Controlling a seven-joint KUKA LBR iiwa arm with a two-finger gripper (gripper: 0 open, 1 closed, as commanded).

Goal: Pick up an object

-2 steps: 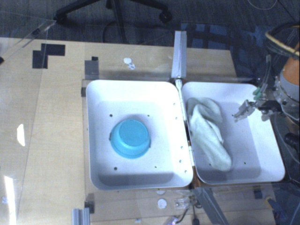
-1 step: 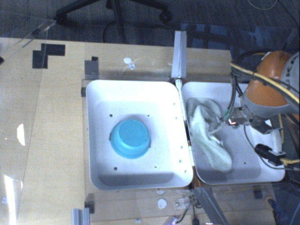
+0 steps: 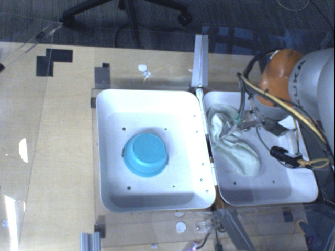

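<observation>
Overhead view of my arm [image 3: 309, 82] lowered into the right bin [image 3: 272, 192], gripper [image 3: 242, 123] at a crumpled white cloth [image 3: 233, 148].

My arm, grey with an orange band, enters from the right and bends down over the right bin's rear half. My gripper sits against the upper part of the white cloth, which lies bunched along that bin's left wall; from this angle I cannot tell how far my hand is parted or whether any fabric is caught in it. A black cable [image 3: 285, 156] loops from my wrist across the bin floor. In the left bin [image 3: 112, 192], a blue bowl [image 3: 146, 154] rests upside down near the middle, well apart from my gripper.
</observation>
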